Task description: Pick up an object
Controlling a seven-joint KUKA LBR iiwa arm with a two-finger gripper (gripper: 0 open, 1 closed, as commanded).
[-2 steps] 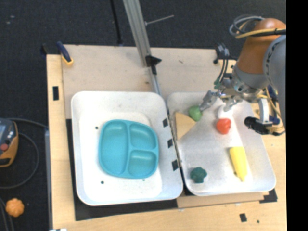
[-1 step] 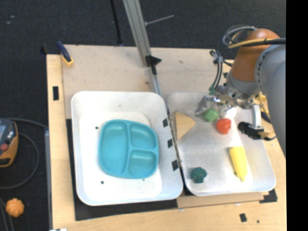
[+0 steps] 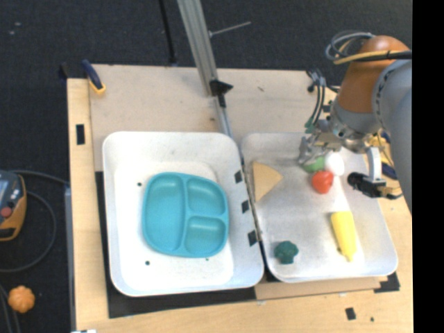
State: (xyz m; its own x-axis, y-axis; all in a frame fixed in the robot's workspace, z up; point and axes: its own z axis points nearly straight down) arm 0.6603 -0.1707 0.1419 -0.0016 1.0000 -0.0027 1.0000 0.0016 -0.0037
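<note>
Two shallow white bins sit side by side on the surface. Left bin (image 3: 125,151): one teal divided plate (image 3: 186,214). Right bin (image 3: 378,255): a tan wedge (image 3: 264,180) at the near-left wall, a dark green piece (image 3: 286,251) toward the front, a yellow banana-like piece (image 3: 344,234), a red ball (image 3: 322,182), a white object (image 3: 335,164) and a light green object (image 3: 316,164) clustered at the back. You see the gripper (image 3: 313,151) lowered over that back cluster, just above the light green object; whether it is closed on anything cannot be told at this slant. Judged from this, the pick is at the reach-and-grasp stage: nothing is visibly lifted, and closing, lifting and clearing the bin remain for you to confirm.
</note>
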